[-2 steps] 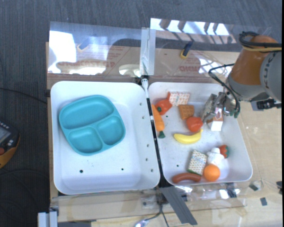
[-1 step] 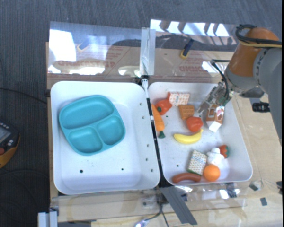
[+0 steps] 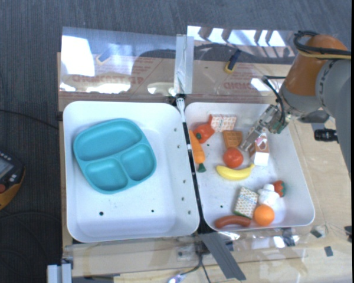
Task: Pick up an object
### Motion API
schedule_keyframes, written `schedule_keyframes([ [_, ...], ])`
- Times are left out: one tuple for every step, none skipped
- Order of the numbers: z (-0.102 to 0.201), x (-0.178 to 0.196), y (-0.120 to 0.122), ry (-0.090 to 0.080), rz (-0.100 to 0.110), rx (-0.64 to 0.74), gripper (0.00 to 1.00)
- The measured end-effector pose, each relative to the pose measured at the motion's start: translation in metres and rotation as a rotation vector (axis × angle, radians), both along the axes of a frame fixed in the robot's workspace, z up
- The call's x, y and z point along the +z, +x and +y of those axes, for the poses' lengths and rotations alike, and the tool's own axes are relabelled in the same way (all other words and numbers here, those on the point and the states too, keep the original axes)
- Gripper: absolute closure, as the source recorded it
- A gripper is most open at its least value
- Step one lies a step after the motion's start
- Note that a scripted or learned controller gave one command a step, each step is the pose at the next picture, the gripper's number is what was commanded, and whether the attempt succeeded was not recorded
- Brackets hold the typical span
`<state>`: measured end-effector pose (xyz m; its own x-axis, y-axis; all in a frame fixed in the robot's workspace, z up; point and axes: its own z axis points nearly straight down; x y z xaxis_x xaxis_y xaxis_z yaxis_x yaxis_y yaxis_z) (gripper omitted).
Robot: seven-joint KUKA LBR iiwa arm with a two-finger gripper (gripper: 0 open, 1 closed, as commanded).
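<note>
My gripper [image 3: 255, 141] hangs low in the upper right part of the right bin [image 3: 301, 181], reaching in from the arm at the right. Just below it lies a small white block [image 3: 261, 158]. To its left are a brown cracker [image 3: 231, 138] and a red tomato [image 3: 233, 157]. A yellow banana [image 3: 234, 172] lies below the tomato. I see nothing clearly held in the gripper.
The right bin also holds a carrot [image 3: 197, 149], a red pepper [image 3: 203, 132], pale crackers [image 3: 223, 122], a speckled sandwich cracker [image 3: 245, 201], an orange [image 3: 263, 214], a sausage [image 3: 232, 221] and a strawberry [image 3: 278, 187]. A teal divided plate [image 3: 113, 155] lies in the left bin [image 3: 82, 217].
</note>
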<state>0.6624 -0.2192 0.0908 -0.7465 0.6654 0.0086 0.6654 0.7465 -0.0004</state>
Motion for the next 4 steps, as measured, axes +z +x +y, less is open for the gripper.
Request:
schedule_keyframes([
  [-0.001, 0.011, 0.005, -0.014, -0.022, 0.003, 1.00],
  [0.061, 0.114, -0.019, -0.010, -0.006, -0.361, 1.00],
  [0.062, 0.017, -0.086, -0.007, -0.005, -0.182, 1.00],
  [0.062, 0.018, -0.086, -0.007, -0.005, -0.182, 0.00],
])
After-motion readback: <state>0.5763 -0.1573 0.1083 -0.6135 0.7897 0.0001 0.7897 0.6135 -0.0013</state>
